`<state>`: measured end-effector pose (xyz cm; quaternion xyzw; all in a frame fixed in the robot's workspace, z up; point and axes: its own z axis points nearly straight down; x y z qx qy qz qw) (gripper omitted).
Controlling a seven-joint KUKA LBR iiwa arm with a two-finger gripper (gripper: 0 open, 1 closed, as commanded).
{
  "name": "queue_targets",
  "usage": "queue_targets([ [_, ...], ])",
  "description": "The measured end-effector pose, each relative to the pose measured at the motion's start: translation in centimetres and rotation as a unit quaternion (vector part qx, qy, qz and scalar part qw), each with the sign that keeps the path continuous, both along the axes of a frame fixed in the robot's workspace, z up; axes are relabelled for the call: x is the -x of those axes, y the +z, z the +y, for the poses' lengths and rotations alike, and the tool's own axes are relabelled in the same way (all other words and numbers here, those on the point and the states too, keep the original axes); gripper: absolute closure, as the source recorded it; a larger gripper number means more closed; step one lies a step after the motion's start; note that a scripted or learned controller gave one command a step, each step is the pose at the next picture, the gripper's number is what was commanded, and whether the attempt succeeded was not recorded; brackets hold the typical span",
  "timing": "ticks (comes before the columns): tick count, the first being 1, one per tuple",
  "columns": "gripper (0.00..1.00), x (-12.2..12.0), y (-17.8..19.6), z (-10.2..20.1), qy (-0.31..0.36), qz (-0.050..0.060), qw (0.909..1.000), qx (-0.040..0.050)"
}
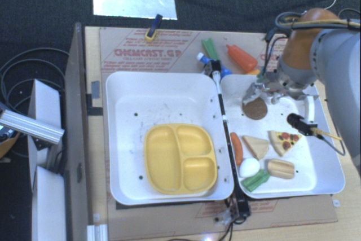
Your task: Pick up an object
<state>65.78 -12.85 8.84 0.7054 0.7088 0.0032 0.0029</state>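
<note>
The right bin (330, 169) holds several toy foods. A brown round cookie (255, 109) lies at its back left. Toward the front sit a pizza slice (283, 141), a tan wedge (256, 147), a red sausage (237, 148), a white egg (249, 167), a green pod (256, 180) and a bread roll (280, 168). My gripper (265, 91) hangs low over the back of this bin, just above and right of the cookie. Nothing shows between its tips.
The left bin (127, 99) carries a yellow divided plate (180, 157). Behind the bins, on the cardboard, lie an orange carrot (241, 58), a green piece (209, 48) and a blue piece (204, 58). The grey arm (333, 59) covers the right bin's back right corner.
</note>
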Motion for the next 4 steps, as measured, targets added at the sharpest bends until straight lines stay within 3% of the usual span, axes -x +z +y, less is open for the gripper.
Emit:
queue_targets([
  [1, 0.00, 0.3, 0.0, -2.0, -0.002, -0.001, 1.0000, 0.0005],
  [2, 0.00, 6.7, 0.1, -6.0, -0.004, -0.001, 1.0000, 0.0015],
  [3, 1.00, 6.1, 1.6, -5.9, -0.001, -0.006, 1.0000, 0.0025],
  [4, 1.00, 7.8, 0.3, 0.1, 0.000, -0.006, 1.0000, 0.0026],
])
